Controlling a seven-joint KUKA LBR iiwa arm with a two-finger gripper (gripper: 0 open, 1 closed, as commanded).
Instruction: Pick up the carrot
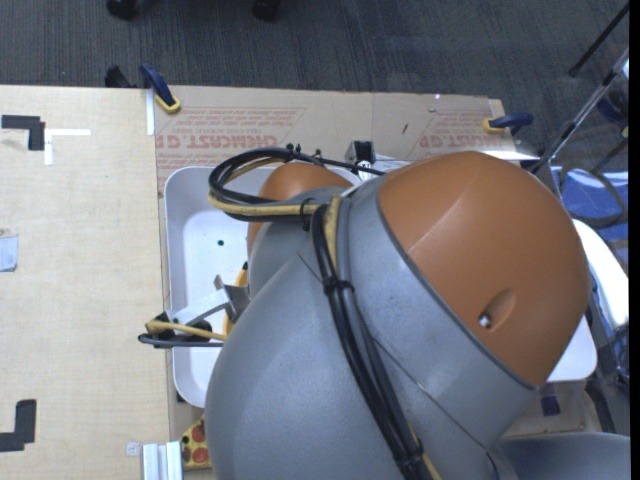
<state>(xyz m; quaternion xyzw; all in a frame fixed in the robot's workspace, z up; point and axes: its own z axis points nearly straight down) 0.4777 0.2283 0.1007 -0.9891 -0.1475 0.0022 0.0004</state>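
Note:
My grey arm (400, 368), with its orange band, reaches in from the right and covers most of both bins. The gripper (230, 296) hangs low over the left white bin (185, 228), near the middle of that bin's visible strip; little of it shows past the wrist. The bare part of the left bin floor holds only a few dark specks. Whatever lies under the arm is hidden.
The bins rest on brown cardboard (300, 123) held by blue and yellow clamps (160, 90) at its back corners. A pale wooden bench top (80, 268) stretches to the left. A small red and yellow item (196, 442) lies by the left bin's front corner.

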